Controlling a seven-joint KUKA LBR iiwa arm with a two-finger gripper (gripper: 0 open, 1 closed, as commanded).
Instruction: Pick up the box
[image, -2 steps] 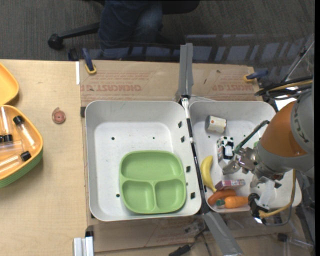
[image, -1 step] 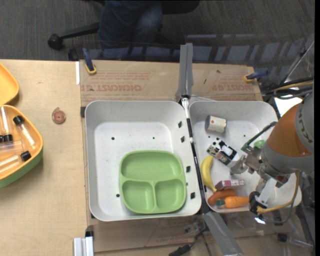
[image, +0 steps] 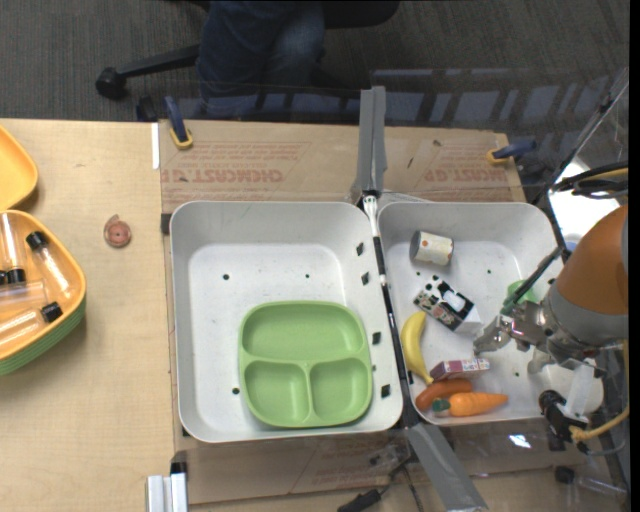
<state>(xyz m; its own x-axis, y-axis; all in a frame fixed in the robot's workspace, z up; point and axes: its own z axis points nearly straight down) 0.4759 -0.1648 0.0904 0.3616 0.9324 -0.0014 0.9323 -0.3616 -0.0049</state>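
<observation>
A small pink and white box lies flat in the right bin, near its front, just above two carrots. A black and white box lies tilted in the middle of the same bin. My gripper reaches in from the right and hangs low, just right of and above the pink box's end, apart from the black and white box. Nothing is seen held in it. The orange band of the arm covers the bin's right side.
A banana lies along the right bin's left wall. A white cylinder sits at its back, and a green item shows by the arm. The left bin holds a green divided plate.
</observation>
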